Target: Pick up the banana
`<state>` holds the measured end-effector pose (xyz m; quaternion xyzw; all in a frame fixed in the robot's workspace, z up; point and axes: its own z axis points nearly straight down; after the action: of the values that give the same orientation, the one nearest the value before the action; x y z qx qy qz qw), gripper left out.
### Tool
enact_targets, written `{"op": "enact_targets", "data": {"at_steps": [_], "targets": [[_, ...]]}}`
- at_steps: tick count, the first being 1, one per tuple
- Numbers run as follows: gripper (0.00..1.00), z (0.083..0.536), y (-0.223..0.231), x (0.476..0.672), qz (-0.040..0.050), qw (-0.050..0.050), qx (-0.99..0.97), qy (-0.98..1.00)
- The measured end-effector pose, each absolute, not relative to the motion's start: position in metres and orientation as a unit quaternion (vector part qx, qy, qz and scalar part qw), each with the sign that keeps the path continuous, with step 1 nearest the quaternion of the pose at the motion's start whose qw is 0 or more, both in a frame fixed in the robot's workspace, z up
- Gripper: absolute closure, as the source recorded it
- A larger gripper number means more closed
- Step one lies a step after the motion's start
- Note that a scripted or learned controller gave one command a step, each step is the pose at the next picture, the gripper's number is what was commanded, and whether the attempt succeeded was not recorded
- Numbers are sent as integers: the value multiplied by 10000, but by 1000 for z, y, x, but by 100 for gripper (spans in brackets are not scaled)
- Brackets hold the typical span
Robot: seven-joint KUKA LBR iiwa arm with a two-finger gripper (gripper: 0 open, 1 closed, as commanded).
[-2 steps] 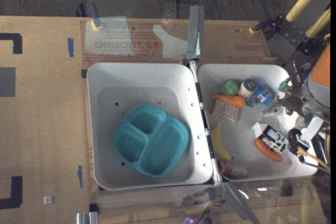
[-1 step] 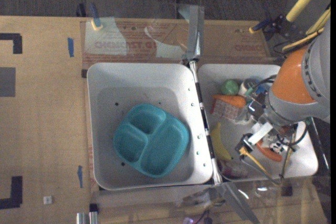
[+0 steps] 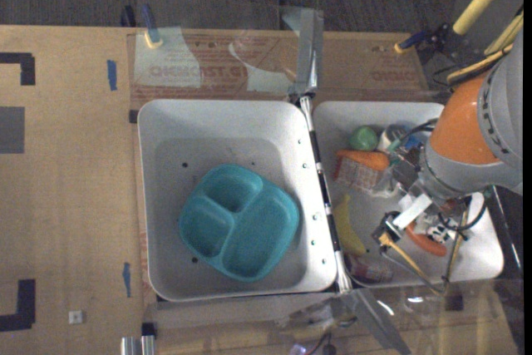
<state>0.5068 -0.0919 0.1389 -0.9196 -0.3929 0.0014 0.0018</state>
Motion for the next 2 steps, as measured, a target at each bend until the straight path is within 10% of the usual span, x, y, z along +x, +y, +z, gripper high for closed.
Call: {"op": "enact_targets", "data": {"at_steps": [1, 2], "targets": [[100, 148, -92, 507, 20, 22, -9195, -3932], [100, 184, -73, 517, 7, 1, -9370, -3492]]}}
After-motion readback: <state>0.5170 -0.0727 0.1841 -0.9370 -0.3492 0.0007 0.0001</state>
